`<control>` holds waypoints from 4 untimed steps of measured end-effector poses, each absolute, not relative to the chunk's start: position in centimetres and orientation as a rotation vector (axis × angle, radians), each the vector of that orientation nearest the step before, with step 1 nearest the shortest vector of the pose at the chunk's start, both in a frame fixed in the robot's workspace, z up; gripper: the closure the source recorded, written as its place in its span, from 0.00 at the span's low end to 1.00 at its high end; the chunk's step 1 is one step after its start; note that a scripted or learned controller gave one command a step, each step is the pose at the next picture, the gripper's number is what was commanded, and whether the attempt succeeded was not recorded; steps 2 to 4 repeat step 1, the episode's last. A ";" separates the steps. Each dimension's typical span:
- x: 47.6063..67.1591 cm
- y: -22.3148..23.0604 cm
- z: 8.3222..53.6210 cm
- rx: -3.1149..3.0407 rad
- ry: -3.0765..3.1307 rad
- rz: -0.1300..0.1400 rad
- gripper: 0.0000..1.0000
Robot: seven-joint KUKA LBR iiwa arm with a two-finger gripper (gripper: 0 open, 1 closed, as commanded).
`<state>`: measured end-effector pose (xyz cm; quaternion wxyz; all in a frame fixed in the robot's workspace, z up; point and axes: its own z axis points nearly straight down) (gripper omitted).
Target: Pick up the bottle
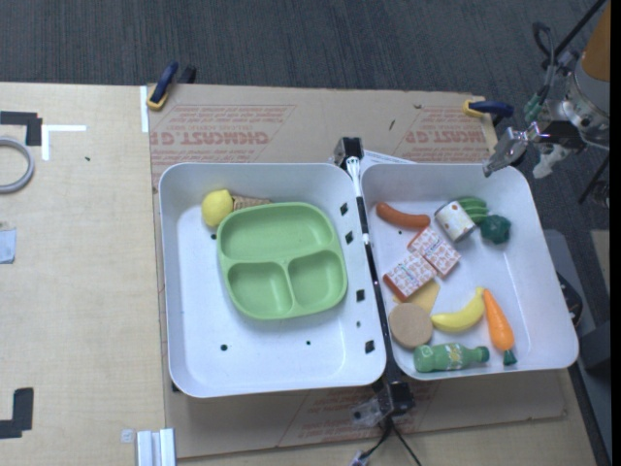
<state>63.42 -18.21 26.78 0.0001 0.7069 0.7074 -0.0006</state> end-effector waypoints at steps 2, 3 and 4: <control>63.5 -18.2 27.8 2.216 2.224 -0.003 1.00; 63.5 -18.2 27.8 2.216 2.224 -0.003 1.00; 63.5 -18.2 27.8 2.216 2.224 -0.003 1.00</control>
